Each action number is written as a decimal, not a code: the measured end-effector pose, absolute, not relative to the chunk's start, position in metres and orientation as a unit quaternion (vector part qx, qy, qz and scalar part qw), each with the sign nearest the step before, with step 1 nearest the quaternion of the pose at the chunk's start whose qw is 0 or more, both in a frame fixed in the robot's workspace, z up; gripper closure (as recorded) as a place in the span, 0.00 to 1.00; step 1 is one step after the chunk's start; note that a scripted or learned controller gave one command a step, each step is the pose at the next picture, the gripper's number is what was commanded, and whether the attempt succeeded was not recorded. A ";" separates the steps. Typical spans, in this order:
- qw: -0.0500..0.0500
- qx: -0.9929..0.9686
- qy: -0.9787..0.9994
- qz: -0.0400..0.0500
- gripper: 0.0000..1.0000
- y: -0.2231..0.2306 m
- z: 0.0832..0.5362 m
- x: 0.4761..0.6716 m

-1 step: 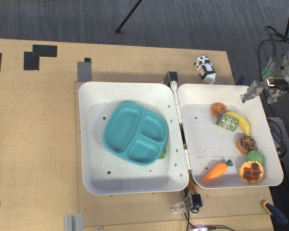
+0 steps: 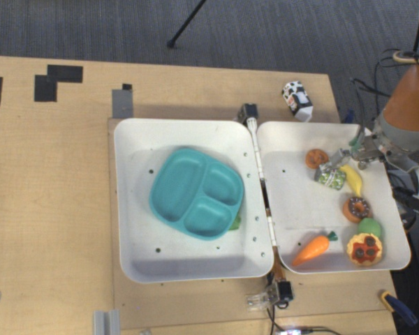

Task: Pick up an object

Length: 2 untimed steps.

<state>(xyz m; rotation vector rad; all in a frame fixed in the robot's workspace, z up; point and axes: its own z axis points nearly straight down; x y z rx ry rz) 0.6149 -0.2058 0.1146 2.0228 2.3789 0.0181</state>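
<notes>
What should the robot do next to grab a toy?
Probably ease straight down a little. The end effector hangs in the right bin, right by the green toy and the banana, with nothing seen between its tips yet, so lowering should put a toy within reach.

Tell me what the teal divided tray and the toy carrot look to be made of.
Teal tray: likely moulded plastic, going by its uniform colour, rounded compartments and soft sheen. Toy carrot: probably plastic or rubber, with a smooth, saturated orange body and green top; the camera view leaves hard or soft open.
</notes>
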 end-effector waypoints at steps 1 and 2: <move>0.010 0.611 0.792 0.006 0.00 -0.201 0.112 0.616; 0.010 0.576 0.817 0.006 0.00 -0.191 0.110 0.614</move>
